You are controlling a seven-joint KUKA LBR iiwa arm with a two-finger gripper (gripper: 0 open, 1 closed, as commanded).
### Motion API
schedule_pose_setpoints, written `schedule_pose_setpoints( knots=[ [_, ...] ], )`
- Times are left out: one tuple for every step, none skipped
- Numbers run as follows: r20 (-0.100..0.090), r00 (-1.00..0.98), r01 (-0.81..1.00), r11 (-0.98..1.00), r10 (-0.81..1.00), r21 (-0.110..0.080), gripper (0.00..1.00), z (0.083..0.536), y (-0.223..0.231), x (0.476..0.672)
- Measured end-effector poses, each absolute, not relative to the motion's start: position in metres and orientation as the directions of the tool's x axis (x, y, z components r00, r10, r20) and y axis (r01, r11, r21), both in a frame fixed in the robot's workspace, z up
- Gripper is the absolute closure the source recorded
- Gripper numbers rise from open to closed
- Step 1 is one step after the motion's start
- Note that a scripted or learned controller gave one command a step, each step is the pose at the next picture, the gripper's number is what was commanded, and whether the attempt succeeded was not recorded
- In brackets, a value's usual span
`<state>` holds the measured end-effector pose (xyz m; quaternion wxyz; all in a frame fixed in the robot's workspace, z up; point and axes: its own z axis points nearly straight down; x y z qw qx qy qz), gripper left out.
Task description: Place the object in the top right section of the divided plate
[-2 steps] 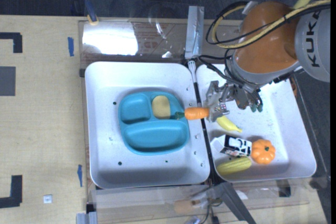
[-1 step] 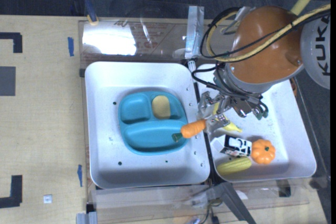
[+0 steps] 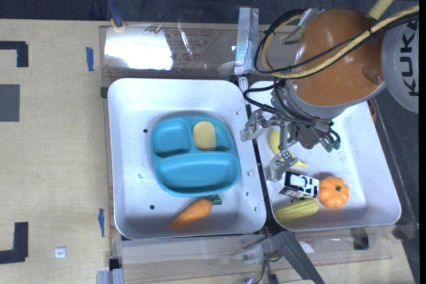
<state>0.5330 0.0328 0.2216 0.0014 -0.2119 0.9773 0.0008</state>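
A blue divided plate (image 3: 194, 169) lies in the left bin (image 3: 126, 143). A pale yellow rounded object (image 3: 204, 135) rests in the plate's top right section. My gripper (image 3: 285, 155) hangs low over the left part of the right bin (image 3: 379, 196), apart from the plate. A yellow item (image 3: 273, 140) shows partly beside the gripper, mostly hidden by it. Just below the gripper lies a black and white object (image 3: 299, 185).
An orange carrot (image 3: 194, 210) lies in the left bin below the plate. In the right bin an orange pumpkin (image 3: 333, 191) and a yellow-green oblong item (image 3: 297, 209) sit near the front wall. The arm's orange band (image 3: 333, 63) and cables cover the right bin's back.
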Motion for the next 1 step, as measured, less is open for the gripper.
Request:
schedule_pose_setpoints(
  knots=[
    [-0.003,-0.756,-0.655,0.756,-0.655,0.0,0.0,0.2405,0.0365,0.5001]
  ],
)
